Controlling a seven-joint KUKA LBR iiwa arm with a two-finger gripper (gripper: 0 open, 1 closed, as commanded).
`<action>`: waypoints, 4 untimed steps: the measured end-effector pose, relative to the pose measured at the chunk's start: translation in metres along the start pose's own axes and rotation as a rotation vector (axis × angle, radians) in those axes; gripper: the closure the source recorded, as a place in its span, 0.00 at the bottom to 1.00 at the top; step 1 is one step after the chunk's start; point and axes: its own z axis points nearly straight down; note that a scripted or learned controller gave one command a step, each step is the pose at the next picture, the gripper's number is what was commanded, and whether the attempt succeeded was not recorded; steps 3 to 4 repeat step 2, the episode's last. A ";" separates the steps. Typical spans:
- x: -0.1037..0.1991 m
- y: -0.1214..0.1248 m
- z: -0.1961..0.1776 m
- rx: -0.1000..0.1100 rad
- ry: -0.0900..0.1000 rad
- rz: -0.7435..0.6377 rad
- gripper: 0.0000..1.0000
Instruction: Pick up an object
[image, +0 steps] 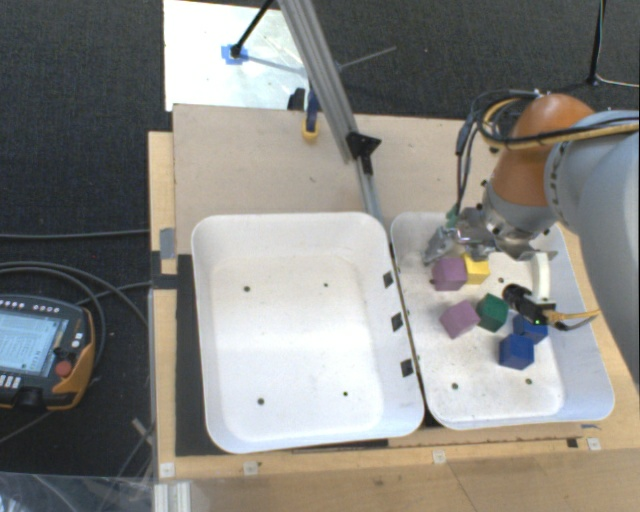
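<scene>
My gripper (447, 246) hangs low over the far left part of the right bin (500, 400). Directly below and in front of it sits a purple cube (449, 272), with a yellow cube (478, 268) touching its right side. I cannot tell whether the gripper touches the purple cube. Nearer the middle of the bin lie a second purple cube (459, 319), a green cube (492, 313) and two blue cubes (517, 350), close together.
The left bin (300, 330) stands beside the right one, and black clips join their shared rim. A slanted metal pole (335, 95) crosses the bench behind the bins. A teach pendant (35, 345) lies at the far left on the floor.
</scene>
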 end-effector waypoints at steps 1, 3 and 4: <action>0.001 0.000 0.000 -0.001 -0.001 -0.001 0.00; 0.001 0.000 0.000 -0.001 -0.001 -0.001 0.00; 0.001 0.000 0.000 -0.001 -0.001 -0.001 0.00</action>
